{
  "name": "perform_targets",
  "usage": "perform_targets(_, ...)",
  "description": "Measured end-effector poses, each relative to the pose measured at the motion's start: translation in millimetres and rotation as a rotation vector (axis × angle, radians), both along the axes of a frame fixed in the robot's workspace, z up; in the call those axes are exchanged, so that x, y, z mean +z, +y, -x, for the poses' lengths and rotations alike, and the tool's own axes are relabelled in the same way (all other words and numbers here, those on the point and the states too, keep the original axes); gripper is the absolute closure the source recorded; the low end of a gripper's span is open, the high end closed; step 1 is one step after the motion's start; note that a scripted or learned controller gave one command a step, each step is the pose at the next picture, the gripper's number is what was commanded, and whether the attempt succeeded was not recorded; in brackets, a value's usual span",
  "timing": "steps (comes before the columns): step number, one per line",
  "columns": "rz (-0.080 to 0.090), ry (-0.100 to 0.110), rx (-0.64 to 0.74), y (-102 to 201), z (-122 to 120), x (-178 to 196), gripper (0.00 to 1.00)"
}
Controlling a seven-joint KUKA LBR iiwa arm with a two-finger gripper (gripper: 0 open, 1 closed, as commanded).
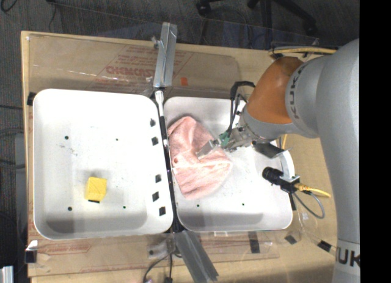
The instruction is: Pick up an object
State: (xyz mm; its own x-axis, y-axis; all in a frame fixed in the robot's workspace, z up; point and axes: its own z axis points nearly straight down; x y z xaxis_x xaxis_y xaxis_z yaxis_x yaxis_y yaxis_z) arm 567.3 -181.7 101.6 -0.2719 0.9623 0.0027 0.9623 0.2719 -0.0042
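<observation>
A small yellow block (96, 189) is lying by itself in the left bin (49, 153), toward its near edge, well apart from everything else. A metal divider (162, 74) is running between the two bins on the bench (73, 55). In the right bin (263, 214), a crumpled pink cloth (195, 156) is sitting against the left wall, taking up the bin's left half. The gripper (211, 145) is reaching down onto the cloth's right-hand side, with the grey arm (317, 92) coming in from the right. Whether the fingers are spread or pinched on the fabric I cannot tell; they are too small and dark against the folds. The step in hand looks to be the grasp on the cloth. Next would probably come a firm closing on a fold, then a straight lift clear of the bin.
</observation>
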Motion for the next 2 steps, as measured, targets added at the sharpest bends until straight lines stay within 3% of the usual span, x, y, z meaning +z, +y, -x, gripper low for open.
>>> perform_targets(1,0.0,0.001,0.004,0,-1,10,1.0)
perform_targets(2,0.002,-0.006,0.354,22,11,135,1.0)
